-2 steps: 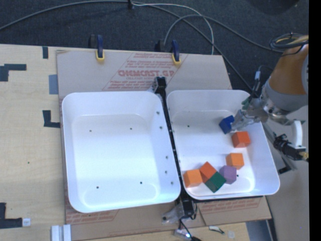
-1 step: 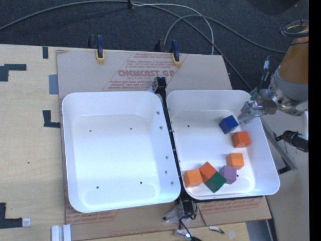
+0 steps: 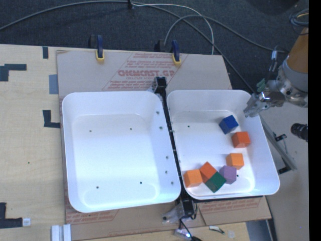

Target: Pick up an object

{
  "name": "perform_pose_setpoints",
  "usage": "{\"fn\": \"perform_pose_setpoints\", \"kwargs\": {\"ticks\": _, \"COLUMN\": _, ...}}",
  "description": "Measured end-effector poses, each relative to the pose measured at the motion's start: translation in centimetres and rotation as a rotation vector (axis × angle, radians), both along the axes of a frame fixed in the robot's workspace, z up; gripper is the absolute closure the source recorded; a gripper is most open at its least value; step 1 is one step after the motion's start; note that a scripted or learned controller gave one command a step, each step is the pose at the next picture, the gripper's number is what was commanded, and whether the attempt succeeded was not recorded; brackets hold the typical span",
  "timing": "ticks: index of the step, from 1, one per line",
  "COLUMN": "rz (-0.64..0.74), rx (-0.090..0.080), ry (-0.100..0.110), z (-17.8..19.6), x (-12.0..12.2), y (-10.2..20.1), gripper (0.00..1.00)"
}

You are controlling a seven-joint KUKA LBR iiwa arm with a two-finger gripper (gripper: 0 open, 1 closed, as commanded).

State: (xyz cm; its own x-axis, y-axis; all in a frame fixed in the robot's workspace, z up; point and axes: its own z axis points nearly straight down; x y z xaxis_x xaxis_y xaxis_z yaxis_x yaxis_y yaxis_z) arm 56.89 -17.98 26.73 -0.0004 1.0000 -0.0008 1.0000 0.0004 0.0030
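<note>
The pincer hovers over the right bin's rim at about two o'clock, gripping nothing; whether its fingers are apart or together cannot be told. Inside that bin a blue cube lies nearest it, with an orange cube just beyond at five o'clock. Another orange cube, a purple cube, a green cube and two more orange cubes cluster toward six o'clock. The left bin sits alongside on the tabletop.
</note>
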Motion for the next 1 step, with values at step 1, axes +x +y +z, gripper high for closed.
{"fn": "perform_pose_setpoints", "kwargs": {"ticks": 1, "rz": 0.004, "rx": 0.002, "ry": 0.004, "z": -1.33, "x": 1.83, "y": 5.32, "gripper": 1.0}}
